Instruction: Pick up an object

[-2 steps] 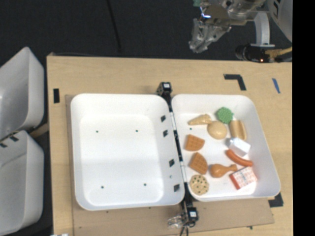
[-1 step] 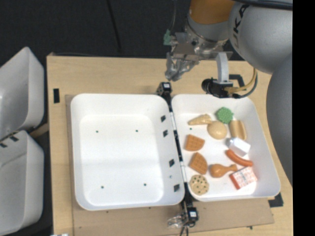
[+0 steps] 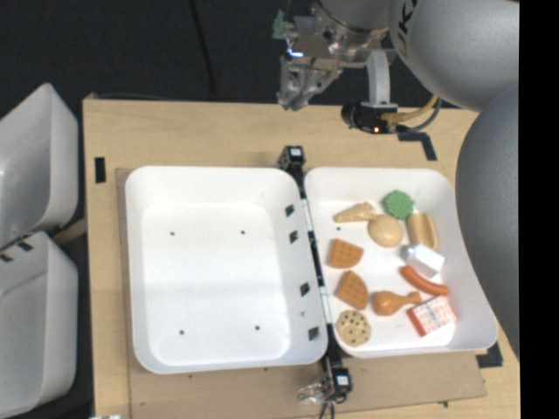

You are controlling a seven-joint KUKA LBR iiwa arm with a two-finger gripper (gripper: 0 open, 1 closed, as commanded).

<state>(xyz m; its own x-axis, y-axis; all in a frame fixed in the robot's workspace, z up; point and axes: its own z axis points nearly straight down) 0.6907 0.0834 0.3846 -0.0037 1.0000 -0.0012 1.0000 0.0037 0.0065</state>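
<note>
My gripper (image 3: 295,94) hangs high above the bench's far edge, beyond both bins, with nothing visible between its fingers. The right bin (image 3: 463,234) holds several toy foods: a green round piece (image 3: 399,203), a croissant (image 3: 355,212), a beige bun (image 3: 385,231), a hot dog bun (image 3: 422,229), two orange waffle pieces (image 3: 345,254) (image 3: 353,290), a white block (image 3: 424,258), a sausage (image 3: 423,279), a chicken drumstick (image 3: 396,302), a red carton (image 3: 432,316) and a cookie (image 3: 353,328).
The left bin (image 3: 140,234) lies beside the right one, joined by a black-clipped divider (image 3: 306,251). White padded shapes (image 3: 31,234) stand off the bench's left side. The grey arm (image 3: 476,51) fills the upper right.
</note>
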